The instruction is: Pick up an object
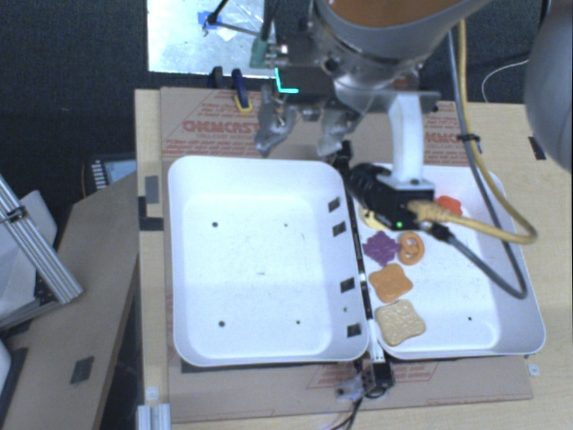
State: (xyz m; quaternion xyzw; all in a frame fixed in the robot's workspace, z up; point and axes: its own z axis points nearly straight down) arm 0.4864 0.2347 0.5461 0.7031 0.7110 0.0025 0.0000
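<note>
While the claw (pixel 300 133) hangs open and empty over the left bin's (pixel 260 258) far rim, the food pieces (pixel 394 280) sit just right of that bin; closing here grabs nothing.

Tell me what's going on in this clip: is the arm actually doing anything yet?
The grey arm's two-finger gripper hangs over the far rim of the left white bin, with nothing between its fingers. The small items lie in the right white bin, along its left side: a purple flat piece, a pretzel-shaped piece, an orange flat piece and a tan cracker-like square. No pick has happened.
</note>
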